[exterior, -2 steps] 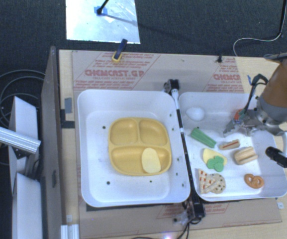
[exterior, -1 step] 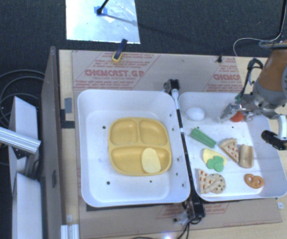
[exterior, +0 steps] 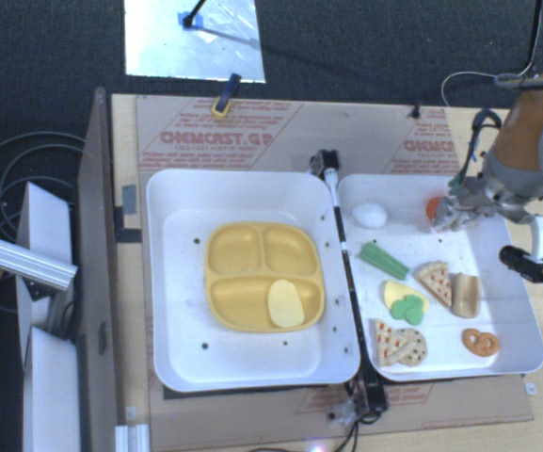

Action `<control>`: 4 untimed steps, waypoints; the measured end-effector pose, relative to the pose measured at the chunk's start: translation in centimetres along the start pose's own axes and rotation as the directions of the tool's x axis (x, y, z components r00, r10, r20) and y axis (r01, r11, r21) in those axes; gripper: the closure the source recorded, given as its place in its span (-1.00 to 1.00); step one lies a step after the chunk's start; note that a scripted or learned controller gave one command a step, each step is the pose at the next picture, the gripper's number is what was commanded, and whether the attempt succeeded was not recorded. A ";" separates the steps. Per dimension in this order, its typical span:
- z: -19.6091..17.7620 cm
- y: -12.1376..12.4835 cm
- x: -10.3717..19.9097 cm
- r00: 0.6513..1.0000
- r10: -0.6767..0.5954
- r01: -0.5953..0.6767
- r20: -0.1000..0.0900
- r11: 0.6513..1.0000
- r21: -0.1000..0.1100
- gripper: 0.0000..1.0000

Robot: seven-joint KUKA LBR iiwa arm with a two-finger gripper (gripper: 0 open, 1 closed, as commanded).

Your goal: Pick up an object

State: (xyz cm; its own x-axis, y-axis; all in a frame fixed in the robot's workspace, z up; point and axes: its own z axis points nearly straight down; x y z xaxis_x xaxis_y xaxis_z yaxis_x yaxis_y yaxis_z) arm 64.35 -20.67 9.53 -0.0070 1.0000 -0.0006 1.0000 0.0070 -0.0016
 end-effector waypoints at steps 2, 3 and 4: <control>-1.2 0.2 0.0 1.000 -0.003 0.003 0.002 1.000 -0.006 1.00; -2.6 1.2 8.2 1.000 -0.002 0.002 -0.003 1.000 0.012 1.00; -9.9 -0.3 15.8 1.000 -0.005 0.005 -0.004 1.000 -0.009 1.00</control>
State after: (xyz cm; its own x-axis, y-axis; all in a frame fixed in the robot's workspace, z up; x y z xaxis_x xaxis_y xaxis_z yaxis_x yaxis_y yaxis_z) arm 63.96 -4.82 19.40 -0.0123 0.9999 0.0032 0.9999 0.0122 0.0074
